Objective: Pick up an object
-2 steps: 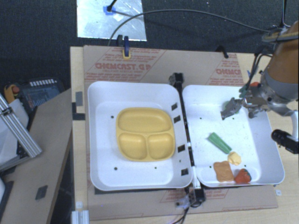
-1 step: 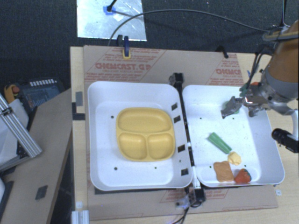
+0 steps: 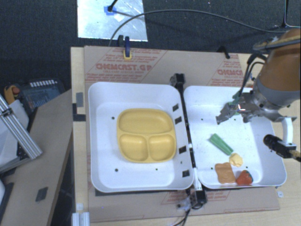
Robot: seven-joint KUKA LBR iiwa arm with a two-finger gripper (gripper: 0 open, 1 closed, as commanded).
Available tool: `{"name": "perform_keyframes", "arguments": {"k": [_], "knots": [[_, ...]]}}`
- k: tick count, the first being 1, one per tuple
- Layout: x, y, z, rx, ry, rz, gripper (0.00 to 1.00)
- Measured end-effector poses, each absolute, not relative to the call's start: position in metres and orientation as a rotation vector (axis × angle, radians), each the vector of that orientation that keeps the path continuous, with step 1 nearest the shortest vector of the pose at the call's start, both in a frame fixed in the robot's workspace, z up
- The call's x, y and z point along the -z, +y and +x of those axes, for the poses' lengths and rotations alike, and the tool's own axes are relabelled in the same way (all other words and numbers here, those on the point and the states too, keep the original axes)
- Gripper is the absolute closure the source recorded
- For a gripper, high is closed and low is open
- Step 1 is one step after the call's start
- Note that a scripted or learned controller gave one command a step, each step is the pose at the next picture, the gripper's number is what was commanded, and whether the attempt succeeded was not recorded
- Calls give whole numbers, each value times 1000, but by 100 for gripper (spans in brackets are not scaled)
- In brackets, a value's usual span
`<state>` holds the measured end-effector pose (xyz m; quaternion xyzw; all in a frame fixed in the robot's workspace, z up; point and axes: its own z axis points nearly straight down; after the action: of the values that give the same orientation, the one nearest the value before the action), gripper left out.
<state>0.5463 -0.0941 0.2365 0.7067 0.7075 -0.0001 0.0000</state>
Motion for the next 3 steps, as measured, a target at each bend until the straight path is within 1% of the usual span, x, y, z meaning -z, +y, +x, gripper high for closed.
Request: {"name": "perform_keyframes", "arguments": {"k": [1, 2, 3], "knots": [[-176, -91, 551, 1, 2224, 2221, 0], [-134, -89, 549, 1, 2224, 2222, 0], [-146, -90, 550, -2, 2221, 2219, 100]]}}
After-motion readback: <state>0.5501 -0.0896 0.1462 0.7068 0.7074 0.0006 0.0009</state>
